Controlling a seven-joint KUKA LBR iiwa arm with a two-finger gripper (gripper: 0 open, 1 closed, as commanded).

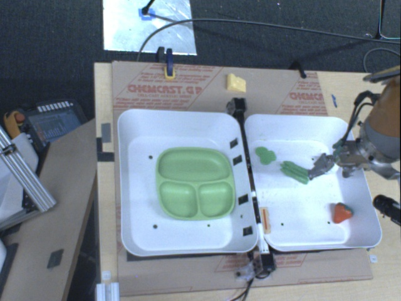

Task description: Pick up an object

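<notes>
Right bin: end effector, grip state unclear, beside green bean; approach step, needs lowering onto it.

Three small objects lie in the right bin. A flat green leafy piece sits toward the far left. A long green pod-like piece lies slanted just right of it. A red strawberry-like piece rests near the right, well apart.

Dark carpet floor, cardboard-topped bench.
Shiny metal sheet on floor; beige side table left, cables trailing.
</notes>
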